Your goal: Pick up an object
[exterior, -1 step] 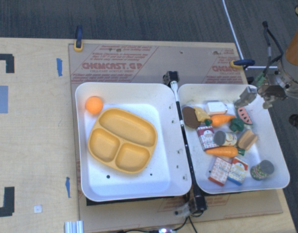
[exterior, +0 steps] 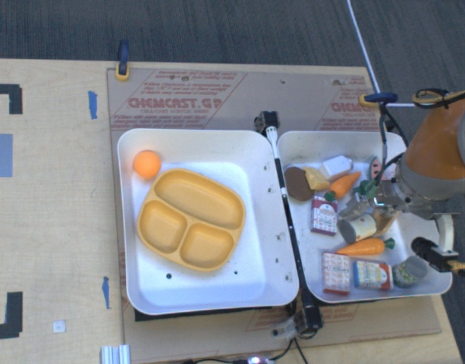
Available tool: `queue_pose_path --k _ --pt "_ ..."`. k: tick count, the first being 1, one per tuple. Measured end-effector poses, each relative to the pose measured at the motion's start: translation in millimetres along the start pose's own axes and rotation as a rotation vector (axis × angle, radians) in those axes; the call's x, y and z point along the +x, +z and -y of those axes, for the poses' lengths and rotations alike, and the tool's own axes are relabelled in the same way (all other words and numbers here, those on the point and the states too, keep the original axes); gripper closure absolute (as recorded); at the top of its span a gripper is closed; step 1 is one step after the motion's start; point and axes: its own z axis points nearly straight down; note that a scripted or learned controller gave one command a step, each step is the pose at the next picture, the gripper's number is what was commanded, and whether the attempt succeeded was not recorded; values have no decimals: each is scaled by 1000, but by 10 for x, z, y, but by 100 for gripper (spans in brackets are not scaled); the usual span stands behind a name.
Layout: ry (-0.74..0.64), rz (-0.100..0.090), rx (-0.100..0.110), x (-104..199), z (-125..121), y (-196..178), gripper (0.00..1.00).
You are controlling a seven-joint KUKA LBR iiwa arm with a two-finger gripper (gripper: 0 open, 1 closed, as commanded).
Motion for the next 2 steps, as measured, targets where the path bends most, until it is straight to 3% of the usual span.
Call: queue_pose_path --k 1,2 --pt "2 5 -6 -19 -13 -120 100" --pt "-1 -2 2 648 -509 -737 100"
